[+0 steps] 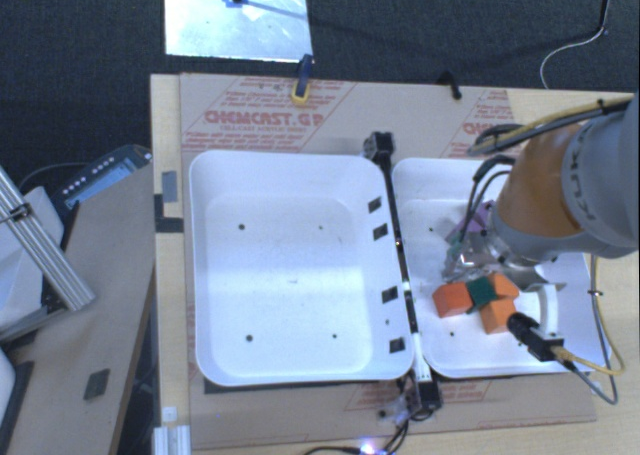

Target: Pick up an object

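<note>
Item: orange block (452, 299), right bin (432, 183), beside green block (483, 291). Looks light, rigid, flat-sided; I would grip opposite faces. My claw (468, 255) just above it; opening: cannot tell.

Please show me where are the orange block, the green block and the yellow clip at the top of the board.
orange block (452, 299): camera view, on its top face, in the right bin.
green block (483, 292): camera view, on its top face, between orange pieces.
yellow clip (301, 94): camera view, on its yellow body at the board's top edge.
</note>
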`<state>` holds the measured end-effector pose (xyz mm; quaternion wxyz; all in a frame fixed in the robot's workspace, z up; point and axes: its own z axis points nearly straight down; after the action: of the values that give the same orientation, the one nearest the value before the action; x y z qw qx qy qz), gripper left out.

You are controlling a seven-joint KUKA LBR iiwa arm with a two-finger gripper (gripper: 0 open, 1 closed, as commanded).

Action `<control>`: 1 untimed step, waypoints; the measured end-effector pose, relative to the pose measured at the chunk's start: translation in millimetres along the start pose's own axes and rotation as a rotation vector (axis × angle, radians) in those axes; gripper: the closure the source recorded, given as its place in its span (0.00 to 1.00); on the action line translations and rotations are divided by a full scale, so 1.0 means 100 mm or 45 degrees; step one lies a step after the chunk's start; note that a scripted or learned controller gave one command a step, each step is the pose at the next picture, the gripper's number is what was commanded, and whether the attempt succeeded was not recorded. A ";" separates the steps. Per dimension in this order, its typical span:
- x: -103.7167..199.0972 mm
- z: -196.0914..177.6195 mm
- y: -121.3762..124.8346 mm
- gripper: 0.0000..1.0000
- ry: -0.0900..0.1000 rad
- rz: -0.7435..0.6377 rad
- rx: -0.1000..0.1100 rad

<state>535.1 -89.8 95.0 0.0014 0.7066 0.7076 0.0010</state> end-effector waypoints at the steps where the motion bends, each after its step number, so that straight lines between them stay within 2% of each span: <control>1: -0.02 0.11 -0.44 1.00 0.002 0.002 0.007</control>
<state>490.8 -92.1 83.7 -0.0009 0.7072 0.7070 -0.0003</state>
